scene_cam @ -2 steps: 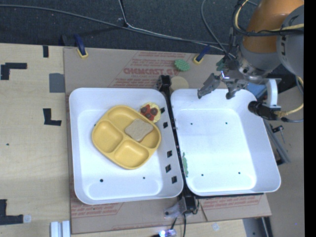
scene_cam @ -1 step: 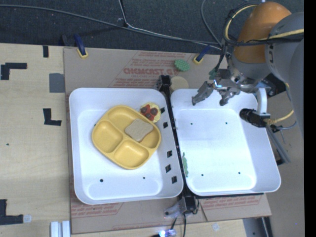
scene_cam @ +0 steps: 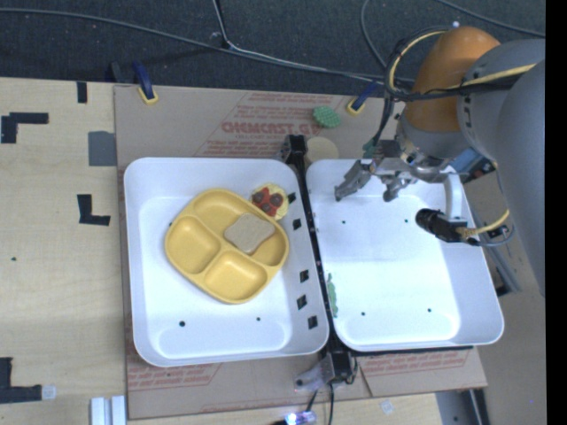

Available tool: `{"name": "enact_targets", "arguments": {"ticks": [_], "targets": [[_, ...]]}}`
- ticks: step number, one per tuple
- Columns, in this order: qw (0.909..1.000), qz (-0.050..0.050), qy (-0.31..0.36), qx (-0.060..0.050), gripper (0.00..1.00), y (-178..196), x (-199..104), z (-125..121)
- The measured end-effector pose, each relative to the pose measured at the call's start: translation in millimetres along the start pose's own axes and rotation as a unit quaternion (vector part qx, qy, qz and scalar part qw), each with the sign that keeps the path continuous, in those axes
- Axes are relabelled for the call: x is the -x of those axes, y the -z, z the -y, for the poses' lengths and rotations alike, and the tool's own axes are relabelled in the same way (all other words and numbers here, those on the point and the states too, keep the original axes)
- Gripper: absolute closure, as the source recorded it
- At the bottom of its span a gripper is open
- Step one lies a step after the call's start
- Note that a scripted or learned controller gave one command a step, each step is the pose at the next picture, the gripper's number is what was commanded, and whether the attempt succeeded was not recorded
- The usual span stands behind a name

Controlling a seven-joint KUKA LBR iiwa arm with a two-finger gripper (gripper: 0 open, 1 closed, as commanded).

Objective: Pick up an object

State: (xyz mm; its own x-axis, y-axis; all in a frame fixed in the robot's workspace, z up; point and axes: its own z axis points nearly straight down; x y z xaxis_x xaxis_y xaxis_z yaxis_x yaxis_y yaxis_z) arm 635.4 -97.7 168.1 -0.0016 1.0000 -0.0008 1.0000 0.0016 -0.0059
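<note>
Jaws: spread apart, two dark fingers splayed with nothing between them.
Gripper [scene_cam: 367,184]: hangs over the upper left part of the right bin, fingertips pointing down and toward the divider between the bins.
Arm [scene_cam: 496,87]: grey, with an orange band, reaching in from the right and covering the top right corner of the view; thin cables loop around the band.
Right bin [scene_cam: 399,317]: shallow, white, its floor bare apart from a few small dark dots; a small green scrap [scene_cam: 331,288] sits at its left edge by the divider.
Left bin [scene_cam: 159,317]: shallow, white, just beside the right bin, the two touching along a black divider strip.
Tray [scene_cam: 195,246]: yellow, with several compartments, lying tilted in the middle of the left bin.
Brown piece [scene_cam: 249,232]: flat, tan, roughly square, lying on the tray where its compartments meet, well apart from the gripper.
Red item [scene_cam: 269,201]: small, dark red and lumpy, at the tray's upper right corner near the divider; what it is I cannot tell.
Green object [scene_cam: 326,115]: small, textured, lying outside the bins on the cardboard above them.
Bench [scene_cam: 53,237]: pale wood with black tape marks, a cardboard sheet under both bins.
</note>
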Motion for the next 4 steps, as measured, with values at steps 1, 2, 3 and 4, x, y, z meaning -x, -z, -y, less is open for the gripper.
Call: {"name": "enact_targets", "arguments": {"ticks": [1, 2, 3, 4], "targets": [[1.0, 0.0, 0.0, 0.0, 0.0, -47, 4, -5], [1.0, 0.0, 0.001, 0.002, 1.0, -34, 3, -6], [1.0, 0.0, 0.0, 0.005, 1.0, 10, 4, -12], [1.0, 0.0, 0.0, 0.005, 1.0, 52, 4, -12]]}}
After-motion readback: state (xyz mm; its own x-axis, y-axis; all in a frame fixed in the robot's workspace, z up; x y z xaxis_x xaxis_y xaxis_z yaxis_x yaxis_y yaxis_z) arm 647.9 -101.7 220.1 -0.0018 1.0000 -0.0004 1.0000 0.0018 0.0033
